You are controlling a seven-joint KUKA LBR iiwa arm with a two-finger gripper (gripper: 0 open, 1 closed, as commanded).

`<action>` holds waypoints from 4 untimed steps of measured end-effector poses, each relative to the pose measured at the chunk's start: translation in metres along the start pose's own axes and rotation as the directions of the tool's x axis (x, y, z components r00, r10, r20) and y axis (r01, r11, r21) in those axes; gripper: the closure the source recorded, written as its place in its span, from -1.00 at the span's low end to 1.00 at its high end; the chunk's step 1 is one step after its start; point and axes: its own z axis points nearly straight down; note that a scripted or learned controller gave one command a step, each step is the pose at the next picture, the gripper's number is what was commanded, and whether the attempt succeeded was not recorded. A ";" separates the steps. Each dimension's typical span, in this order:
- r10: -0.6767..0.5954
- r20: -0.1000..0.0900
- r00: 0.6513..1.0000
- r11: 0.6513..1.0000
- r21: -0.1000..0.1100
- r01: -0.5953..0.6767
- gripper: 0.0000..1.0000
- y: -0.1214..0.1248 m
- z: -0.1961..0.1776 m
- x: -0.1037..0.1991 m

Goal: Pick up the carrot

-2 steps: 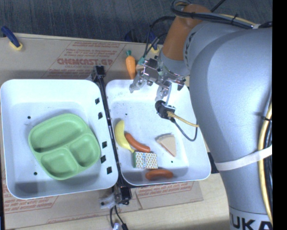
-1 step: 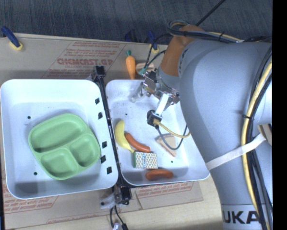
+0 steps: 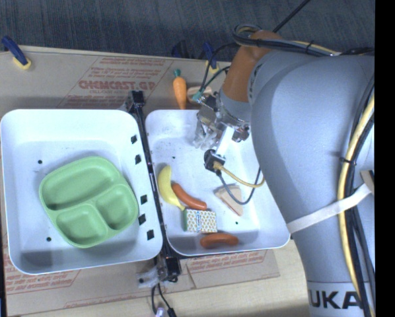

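The carrot (image 3: 178,90), orange with a green top, lies on the cardboard just behind the far-left corner of the right bin (image 3: 267,233), outside the bin. My gripper (image 3: 207,135) hangs over the far part of the right bin, a short way right of the carrot and nearer the camera, apart from it. Nothing shows in the gripper. The grey arm with its orange band (image 3: 240,71) reaches in from the right and covers the bin's right side.
The right bin holds a banana (image 3: 163,185), two sausages (image 3: 189,198) (image 3: 218,240), a patterned block (image 3: 199,220) and a tan wedge (image 3: 229,198). A green divided plate (image 3: 88,200) lies in the left bin (image 3: 19,137). A yellow cable (image 3: 240,180) loops below the gripper.
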 end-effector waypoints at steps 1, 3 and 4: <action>0.172 -0.004 0.985 0.985 -0.007 -0.172 1.00 -0.061 -0.132 0.021; 0.351 -0.002 0.937 0.937 -0.004 -0.351 1.00 -0.111 -0.129 0.043; 0.577 -0.003 0.817 0.817 -0.006 -0.577 1.00 -0.188 -0.154 0.088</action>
